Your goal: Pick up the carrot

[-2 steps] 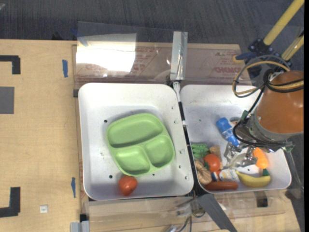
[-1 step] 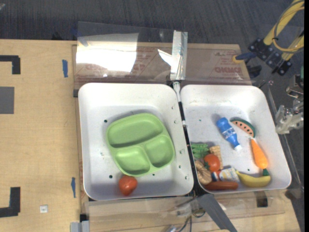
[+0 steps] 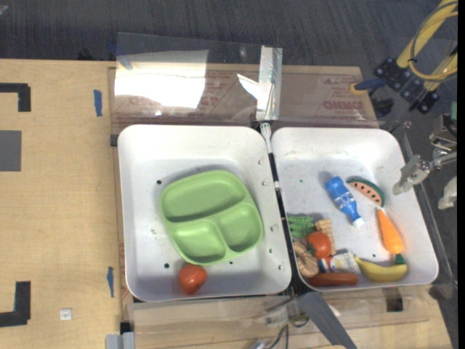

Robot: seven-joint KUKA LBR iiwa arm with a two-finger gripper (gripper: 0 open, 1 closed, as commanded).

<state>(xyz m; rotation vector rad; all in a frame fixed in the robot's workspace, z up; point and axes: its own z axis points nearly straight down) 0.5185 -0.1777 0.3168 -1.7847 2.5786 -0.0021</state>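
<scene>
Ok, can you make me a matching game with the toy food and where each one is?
Things:
1. carrot
2. banana
3. tomato
4. bottle

Places:
A. left bin, below the green plate
B. right bin, beside the watermelon slice
C. right bin, near its right wall, just above the banana
D. right bin, bottom right corner

Pairs: 1-C, 2-D, 3-A, 4-B

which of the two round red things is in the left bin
The tomato lying near the front edge of the left bin, just below the green tray. The other red one is in the right bin's food pile.
</scene>
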